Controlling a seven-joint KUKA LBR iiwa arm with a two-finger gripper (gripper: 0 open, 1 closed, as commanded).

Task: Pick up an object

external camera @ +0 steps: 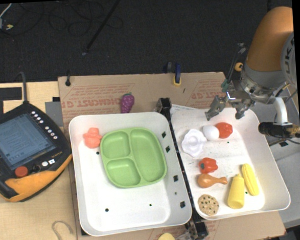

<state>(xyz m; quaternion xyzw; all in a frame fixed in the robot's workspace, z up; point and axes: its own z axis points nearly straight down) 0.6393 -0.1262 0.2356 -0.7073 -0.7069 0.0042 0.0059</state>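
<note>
Tool [227, 105] above right bin's far edge, fingers spread wide, holding nothing.
Small red-and-white plastic toy [218, 131] lies just below it in the shallow white right bin [267, 149], beside crumpled white piece [193, 142].

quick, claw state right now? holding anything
claw: open, fingers spread, nothing between them; it hangs above the far edge of the right bin, near the red and white toy.

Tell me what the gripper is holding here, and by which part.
Nothing. The gripper hangs open above the back of the right bin, its fingers spread with no object between them.
</note>
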